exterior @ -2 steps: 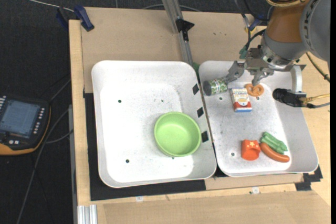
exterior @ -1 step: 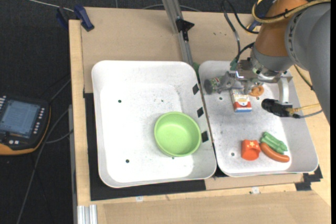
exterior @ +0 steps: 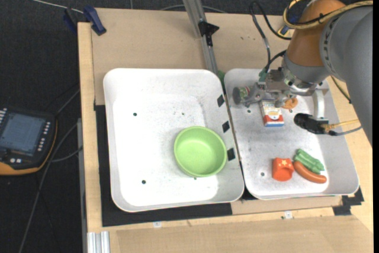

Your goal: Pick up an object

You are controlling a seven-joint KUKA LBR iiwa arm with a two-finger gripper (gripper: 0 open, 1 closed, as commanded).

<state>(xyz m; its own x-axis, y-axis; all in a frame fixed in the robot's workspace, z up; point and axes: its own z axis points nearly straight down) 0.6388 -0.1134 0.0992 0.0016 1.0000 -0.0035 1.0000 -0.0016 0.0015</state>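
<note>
- gripper point(exterior: 273, 105) right above small white carton with red-blue label point(exterior: 273, 117), in right white bin point(exterior: 251, 145); grip state cannot tell
- green plastic bowl point(exterior: 200, 151) left of carton, in left white bin point(exterior: 148, 103)
- orange toy cup point(exterior: 282, 169), red-green toy vegetable point(exterior: 309, 166) below carton

no readable text, print on the small carton point(exterior: 273, 118) too blurred to read

Glossy plastic bowl point(exterior: 200, 151) (bins point(exterior: 154, 92) speckled matt).
</note>
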